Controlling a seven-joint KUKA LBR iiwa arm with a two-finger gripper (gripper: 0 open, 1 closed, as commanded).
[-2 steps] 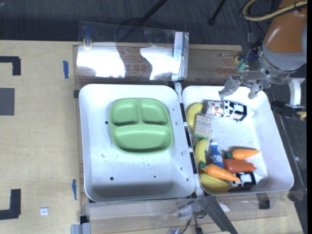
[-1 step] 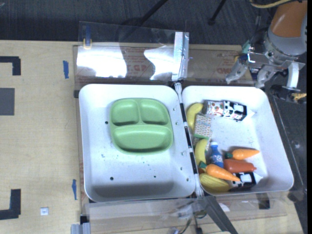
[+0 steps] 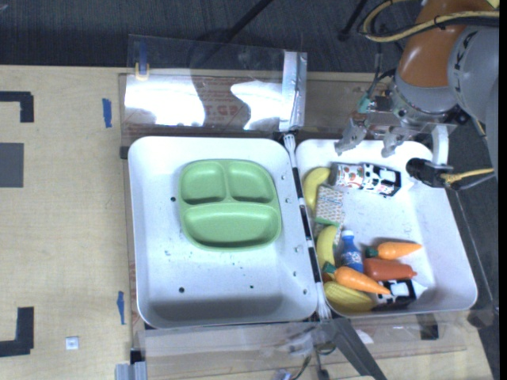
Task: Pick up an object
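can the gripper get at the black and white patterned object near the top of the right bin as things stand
Probably yes: the gripper hangs at the right bin's far edge, just above the black and white patterned object, which lies uncovered with nothing between them.

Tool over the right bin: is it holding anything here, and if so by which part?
Nothing is held. The tool hangs open above the far end of the right bin, its fingers spread with only air between them.

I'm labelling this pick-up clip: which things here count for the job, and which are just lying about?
For the job:
gripper, above the right bin's far edge
right bin
carrots
bananas
blue bottle
black-and-white item

Lying about:
left bin
green divided plate
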